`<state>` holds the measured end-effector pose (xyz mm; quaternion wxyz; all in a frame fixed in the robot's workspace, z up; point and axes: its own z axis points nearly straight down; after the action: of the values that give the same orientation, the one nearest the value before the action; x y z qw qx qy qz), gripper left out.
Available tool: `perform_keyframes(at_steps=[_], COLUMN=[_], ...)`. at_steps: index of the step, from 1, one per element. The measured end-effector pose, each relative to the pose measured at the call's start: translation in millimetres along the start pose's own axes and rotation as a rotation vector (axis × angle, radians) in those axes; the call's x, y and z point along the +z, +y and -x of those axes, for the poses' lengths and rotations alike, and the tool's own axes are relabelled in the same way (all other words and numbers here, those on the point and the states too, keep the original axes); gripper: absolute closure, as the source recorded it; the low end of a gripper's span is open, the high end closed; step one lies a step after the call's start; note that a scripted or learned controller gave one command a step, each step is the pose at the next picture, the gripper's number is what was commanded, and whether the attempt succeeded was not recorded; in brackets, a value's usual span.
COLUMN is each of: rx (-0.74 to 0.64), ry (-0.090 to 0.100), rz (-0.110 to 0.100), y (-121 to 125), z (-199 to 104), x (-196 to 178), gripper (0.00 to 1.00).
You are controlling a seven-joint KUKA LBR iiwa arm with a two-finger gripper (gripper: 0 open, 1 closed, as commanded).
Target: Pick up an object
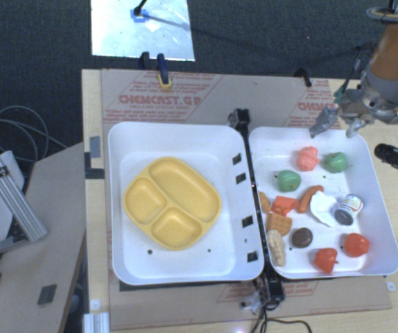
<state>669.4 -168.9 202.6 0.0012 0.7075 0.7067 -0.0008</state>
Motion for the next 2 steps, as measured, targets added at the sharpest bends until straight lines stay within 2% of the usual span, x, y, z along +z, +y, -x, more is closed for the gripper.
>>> perform_keyframes(at_steps=[1,2], rx=[-0.007,-0.008], ry=[0.006,0.002], rz=[-0.008,0.005], y=[-3,1], z=[-28,-26], x=[124,105], gripper=[0.00,1.00])
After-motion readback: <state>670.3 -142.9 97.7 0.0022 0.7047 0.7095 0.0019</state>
